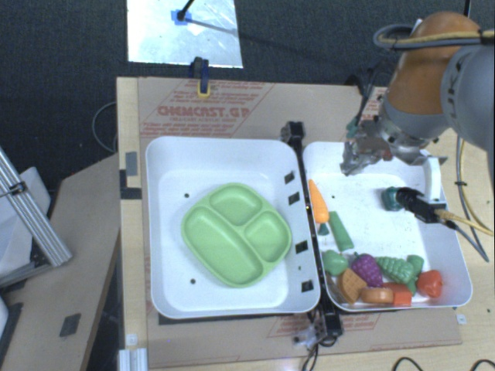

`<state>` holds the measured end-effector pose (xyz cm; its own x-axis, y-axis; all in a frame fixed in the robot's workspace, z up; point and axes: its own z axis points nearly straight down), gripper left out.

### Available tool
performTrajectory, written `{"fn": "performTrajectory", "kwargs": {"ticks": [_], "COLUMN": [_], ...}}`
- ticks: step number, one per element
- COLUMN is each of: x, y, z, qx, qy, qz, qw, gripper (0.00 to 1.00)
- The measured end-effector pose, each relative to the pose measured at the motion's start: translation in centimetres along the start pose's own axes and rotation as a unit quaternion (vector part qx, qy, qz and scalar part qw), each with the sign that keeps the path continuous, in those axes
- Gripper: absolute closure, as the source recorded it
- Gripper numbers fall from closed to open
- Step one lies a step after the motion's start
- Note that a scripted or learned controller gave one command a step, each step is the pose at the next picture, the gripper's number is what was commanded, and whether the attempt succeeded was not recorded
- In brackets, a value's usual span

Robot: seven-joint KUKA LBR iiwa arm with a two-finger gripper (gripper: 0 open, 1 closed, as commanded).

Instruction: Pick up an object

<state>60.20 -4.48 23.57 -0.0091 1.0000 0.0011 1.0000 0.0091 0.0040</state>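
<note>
My gripper (352,165) hangs over the far part of the right bin (387,222), above bare white floor, with nothing visible between its fingers. Toy food lies along that bin's left and near sides: an orange carrot (317,199) with a green piece (341,233) below it, a green vegetable (334,263), a purple grape bunch (368,269), a tan piece (352,286), an orange-red piece (384,294), a green bumpy piece (398,268) and a red tomato (430,284). The gripper stands well behind all of them.
The left bin (170,176) holds a light green divided plate (236,234). Black clips (294,134) join the bins along the middle wall. A blue clamp (201,74) sits at the bench's far edge, below a shiny sheet (184,20).
</note>
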Motion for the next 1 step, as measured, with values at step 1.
{"fn": "performTrajectory", "kwargs": {"ticks": [1], "x": [4.93], "y": [1.69], "z": [1.43], "qx": [0.0], "qy": [-0.001], "qz": [0.001], "qw": [1.0], "gripper": [1.0]}}
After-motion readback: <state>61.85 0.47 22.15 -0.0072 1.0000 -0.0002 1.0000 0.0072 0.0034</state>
